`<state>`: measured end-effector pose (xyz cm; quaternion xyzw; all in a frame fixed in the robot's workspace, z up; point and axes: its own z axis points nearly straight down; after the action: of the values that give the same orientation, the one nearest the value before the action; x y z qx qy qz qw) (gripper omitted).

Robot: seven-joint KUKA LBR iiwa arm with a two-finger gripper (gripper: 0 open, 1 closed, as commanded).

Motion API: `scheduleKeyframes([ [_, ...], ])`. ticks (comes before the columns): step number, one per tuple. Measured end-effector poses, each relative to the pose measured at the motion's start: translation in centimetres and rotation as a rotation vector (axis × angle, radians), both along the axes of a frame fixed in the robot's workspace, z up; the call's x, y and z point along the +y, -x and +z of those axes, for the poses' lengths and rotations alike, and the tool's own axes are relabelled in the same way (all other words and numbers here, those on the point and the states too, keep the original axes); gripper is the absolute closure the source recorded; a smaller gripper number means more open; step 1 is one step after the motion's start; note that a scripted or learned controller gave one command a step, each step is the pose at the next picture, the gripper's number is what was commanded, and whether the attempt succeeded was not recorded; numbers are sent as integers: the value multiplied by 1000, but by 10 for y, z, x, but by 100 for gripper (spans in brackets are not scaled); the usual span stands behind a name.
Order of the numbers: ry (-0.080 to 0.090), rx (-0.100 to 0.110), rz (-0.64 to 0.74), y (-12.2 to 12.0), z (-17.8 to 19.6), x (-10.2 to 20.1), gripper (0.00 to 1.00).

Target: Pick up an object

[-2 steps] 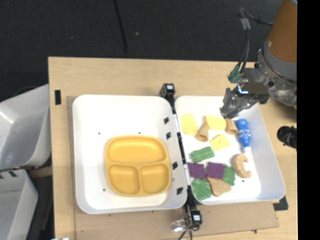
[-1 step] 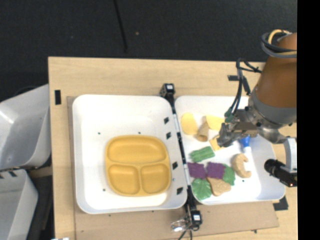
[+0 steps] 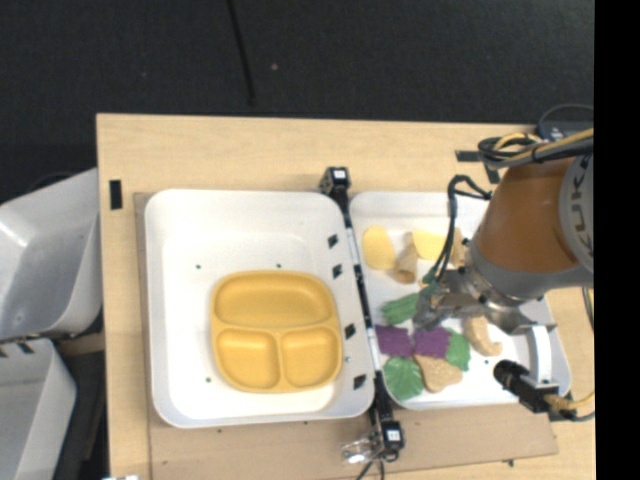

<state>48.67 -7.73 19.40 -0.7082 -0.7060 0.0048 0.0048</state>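
The right bin (image 3: 400, 204) holds several small things: a yellow piece (image 3: 378, 248), a second yellow piece (image 3: 428, 243), a tan piece (image 3: 406, 265), a green piece (image 3: 400, 308), two purple pieces (image 3: 395, 341) (image 3: 433, 343), another green piece (image 3: 403, 376) and a tan piece (image 3: 440, 372). My gripper (image 3: 436, 308) hangs low over the middle of this bin, just right of the green piece and above the purple ones. The orange-banded wrist (image 3: 525, 223) hides what lies beneath it.
A yellow divided plate (image 3: 274, 330) lies in the left bin (image 3: 180, 268). A tan piece (image 3: 484, 336) and a small green piece (image 3: 458, 351) lie by the gripper's right side. The divider between the bins (image 3: 352, 288) runs close to the left of the objects.
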Motion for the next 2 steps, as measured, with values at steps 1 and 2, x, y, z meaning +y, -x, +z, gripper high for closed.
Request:
scheduleKeyframes([
  [1,-3,-17,12,-4,38,78,100],
  [2,-1,-35,7,-5,211,84,100],
])
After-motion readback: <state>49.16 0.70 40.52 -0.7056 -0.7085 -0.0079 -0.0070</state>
